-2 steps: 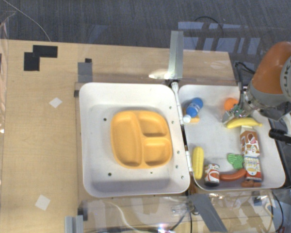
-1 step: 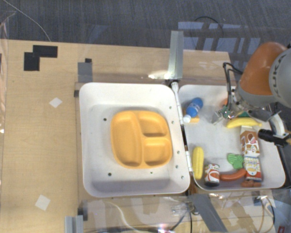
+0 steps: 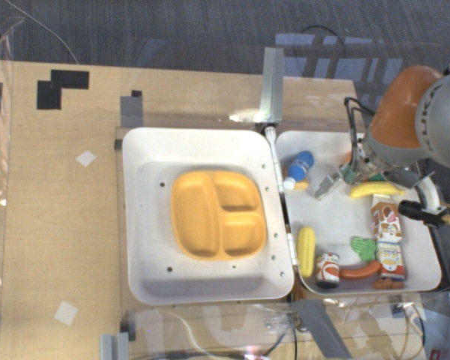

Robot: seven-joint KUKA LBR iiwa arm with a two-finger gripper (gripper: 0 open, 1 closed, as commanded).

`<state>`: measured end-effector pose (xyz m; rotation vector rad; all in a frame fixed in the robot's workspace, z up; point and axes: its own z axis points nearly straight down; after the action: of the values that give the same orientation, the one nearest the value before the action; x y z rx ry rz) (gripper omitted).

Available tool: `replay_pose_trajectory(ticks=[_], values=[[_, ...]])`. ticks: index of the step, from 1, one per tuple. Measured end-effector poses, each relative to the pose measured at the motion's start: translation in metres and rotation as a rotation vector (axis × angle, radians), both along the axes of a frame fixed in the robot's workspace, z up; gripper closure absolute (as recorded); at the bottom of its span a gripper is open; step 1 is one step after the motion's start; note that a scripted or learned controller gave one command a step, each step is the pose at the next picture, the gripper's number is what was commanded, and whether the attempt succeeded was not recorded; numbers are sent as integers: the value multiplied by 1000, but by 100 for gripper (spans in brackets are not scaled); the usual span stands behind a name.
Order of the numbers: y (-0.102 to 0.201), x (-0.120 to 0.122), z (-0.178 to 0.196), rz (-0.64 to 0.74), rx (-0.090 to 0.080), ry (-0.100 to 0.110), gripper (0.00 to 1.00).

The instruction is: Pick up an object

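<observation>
The right bin holds several toy foods. A blue bottle lies at its back left, and a yellow banana lies at the right. Along the front are an ear of corn, a small can, a red sausage, a green piece and a printed carton. My gripper hangs low over the bin's back middle, between the bottle and the banana. A small green thing sits right by the wrist.
The left bin carries a yellow divided plate. A metal post rises behind the ridge between the bins. The grey arm with its orange band covers the right bin's back right corner.
</observation>
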<state>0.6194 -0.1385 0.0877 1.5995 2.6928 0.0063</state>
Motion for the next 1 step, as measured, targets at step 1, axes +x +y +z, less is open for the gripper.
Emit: replay_pose_trajectory(ticks=[1], values=[[46,32,-1,23,0,3,0]])
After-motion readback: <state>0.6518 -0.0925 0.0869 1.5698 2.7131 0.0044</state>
